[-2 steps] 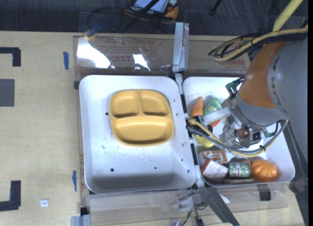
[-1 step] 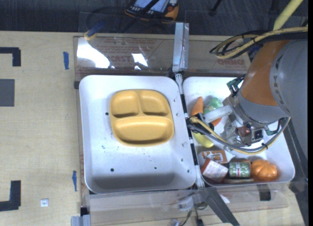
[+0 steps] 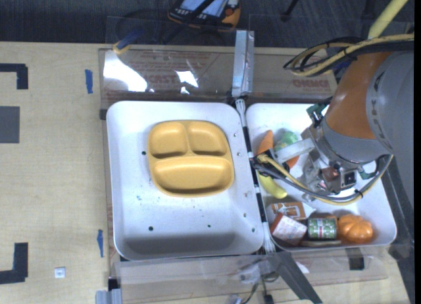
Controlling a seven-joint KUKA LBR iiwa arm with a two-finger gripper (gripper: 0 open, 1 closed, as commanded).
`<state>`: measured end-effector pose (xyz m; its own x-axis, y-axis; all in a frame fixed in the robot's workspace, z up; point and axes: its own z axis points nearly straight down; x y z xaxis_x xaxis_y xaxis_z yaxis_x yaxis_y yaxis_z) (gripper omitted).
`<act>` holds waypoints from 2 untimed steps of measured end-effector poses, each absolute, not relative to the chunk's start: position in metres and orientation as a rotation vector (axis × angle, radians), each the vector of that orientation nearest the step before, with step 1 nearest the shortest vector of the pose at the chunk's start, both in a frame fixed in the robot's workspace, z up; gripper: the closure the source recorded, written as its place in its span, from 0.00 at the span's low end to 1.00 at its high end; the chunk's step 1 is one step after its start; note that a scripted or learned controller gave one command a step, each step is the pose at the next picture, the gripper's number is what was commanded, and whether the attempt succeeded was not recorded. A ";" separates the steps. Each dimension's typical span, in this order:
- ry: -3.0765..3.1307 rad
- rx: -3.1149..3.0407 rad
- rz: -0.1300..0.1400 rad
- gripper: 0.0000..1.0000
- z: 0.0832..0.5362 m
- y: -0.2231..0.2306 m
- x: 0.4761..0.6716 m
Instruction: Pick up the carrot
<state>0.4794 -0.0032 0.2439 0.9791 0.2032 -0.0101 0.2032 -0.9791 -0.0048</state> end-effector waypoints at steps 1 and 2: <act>-0.326 -3.121 0.019 1.00 0.253 -0.003 0.480; -0.328 -3.121 0.021 1.00 0.262 -0.003 0.480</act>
<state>0.4803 -0.0025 0.2621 0.9781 0.2079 -0.0127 0.2078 -0.9782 -0.0046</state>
